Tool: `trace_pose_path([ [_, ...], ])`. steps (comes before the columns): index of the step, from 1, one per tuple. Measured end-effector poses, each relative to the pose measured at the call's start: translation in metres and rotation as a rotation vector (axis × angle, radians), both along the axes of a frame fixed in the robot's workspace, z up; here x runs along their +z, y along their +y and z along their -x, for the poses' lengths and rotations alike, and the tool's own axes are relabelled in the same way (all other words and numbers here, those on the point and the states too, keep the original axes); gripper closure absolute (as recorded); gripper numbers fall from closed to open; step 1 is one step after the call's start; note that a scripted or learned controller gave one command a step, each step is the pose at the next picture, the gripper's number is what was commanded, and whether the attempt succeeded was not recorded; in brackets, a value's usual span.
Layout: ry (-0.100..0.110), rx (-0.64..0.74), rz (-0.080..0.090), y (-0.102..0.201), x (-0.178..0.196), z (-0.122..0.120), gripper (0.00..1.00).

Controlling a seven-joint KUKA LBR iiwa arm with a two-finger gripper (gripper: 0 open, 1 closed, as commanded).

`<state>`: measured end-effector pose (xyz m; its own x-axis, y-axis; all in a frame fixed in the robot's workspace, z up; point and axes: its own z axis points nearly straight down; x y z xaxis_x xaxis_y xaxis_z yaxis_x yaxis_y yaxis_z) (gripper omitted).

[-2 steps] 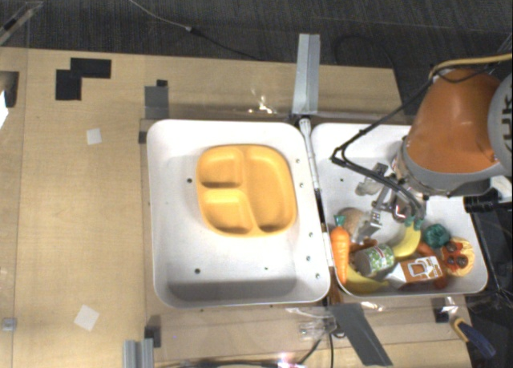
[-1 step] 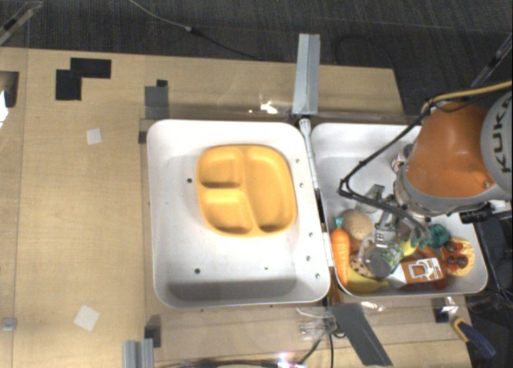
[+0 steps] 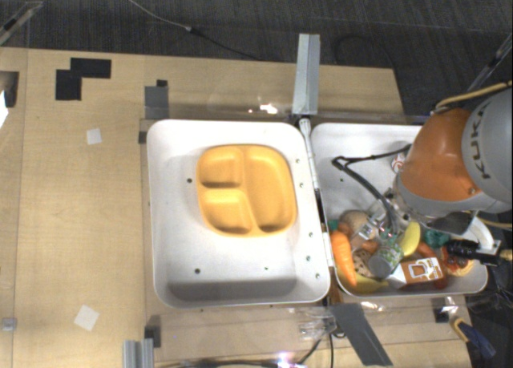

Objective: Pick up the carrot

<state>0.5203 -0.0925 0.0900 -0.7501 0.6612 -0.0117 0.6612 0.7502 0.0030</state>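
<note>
The orange carrot lies along the left wall of the right bin, near its front corner, pointing roughly front to back. My gripper reaches down from the orange-banded wrist into the pile of toy food just right of the carrot. Its tip sits among the items, over a greenish piece and a yellow banana-like piece. The carrot lies beside the gripper, not between its fingers as far as I can see.
The left bin holds a yellow divided plate. The right bin's front half is crowded with several toy foods, including a small orange-labelled box. A black cable loops across the right bin's back half. A metal post stands behind the bins.
</note>
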Motion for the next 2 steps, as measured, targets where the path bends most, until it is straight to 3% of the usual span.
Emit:
trace_pose_path([
  [1, -0.015, -0.151, 0.000, 0.0007, 0.0011, 0.0224, 0.00],
  [2, -0.004, -0.520, -0.009, 0.0001, -0.0003, 0.0298, 0.00],
])
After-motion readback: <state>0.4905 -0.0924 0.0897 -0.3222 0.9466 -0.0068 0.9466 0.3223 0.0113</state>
